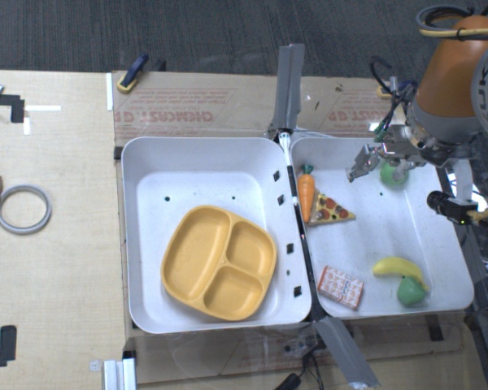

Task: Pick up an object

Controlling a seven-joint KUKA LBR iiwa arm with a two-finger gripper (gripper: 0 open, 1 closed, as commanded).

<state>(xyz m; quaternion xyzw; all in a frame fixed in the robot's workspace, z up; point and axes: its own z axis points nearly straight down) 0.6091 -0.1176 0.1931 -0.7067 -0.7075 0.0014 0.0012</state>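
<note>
The gripper (380, 162) hangs at the upper right of the frame over the right bin (439, 242), its fingers shut on a green ball (394, 175), while carrot (307, 195), pizza slice (332, 210), banana (397, 267) and yellow divided plate (220, 262) lie lower and leftward.

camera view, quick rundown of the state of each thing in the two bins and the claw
yellow plate: right way up in the left bin, compartments bare
carrot: lying flat by the divider, right bin
pizza slice: flat, touching the carrot
patterned packet: flat, near front edge
banana: lying beside the green pear
green ball: at the back of the right bin, just below the claw
claw: hanging over the green ball
</note>
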